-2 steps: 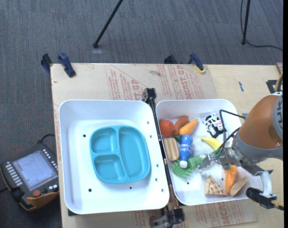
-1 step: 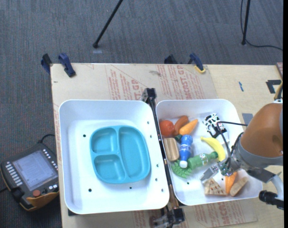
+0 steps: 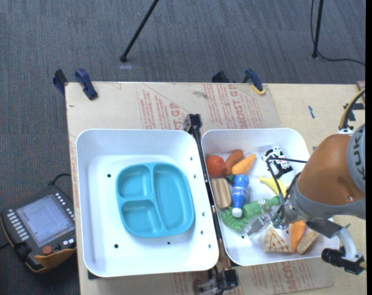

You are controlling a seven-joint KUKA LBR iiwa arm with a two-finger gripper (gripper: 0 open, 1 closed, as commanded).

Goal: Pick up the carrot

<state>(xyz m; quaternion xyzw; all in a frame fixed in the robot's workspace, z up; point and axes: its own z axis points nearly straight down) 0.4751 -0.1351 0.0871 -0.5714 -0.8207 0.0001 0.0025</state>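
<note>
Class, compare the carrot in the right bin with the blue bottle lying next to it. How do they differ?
The carrot is orange and tapers to a point; the blue bottle is blue with a white cap and keeps an even width. The carrot lies at a slant, the blue bottle nearly straight up the view. Both lie flat in the right bin.

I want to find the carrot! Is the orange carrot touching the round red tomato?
Cannot tell. In the camera view the orange carrot and the round red tomato lie close together, with a brownish-red piece between them; no plain contact or gap.
</note>
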